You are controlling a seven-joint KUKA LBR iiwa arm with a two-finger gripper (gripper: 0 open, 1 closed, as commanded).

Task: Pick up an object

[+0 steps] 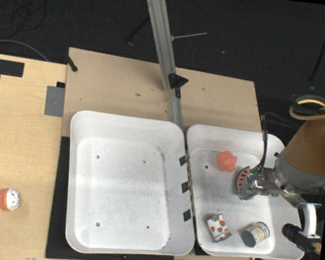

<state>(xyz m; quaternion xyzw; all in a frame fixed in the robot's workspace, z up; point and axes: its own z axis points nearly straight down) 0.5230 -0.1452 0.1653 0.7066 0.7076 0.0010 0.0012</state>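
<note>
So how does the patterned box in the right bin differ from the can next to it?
The patterned box is blocky and white with red and green marks; the can is round, with a dark end facing the camera. The box sits nearer the divider between the bins, the can nearer the right bin's outer edge. The can lies on its side. Both rest apart near the front wall, away from the tool.

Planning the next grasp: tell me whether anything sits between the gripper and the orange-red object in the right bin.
Nothing visible does. The gripper sits just right of and slightly below the orange-red object, with bare bin floor between them. The patterned box and small can lie nearer the bin's front.
</note>
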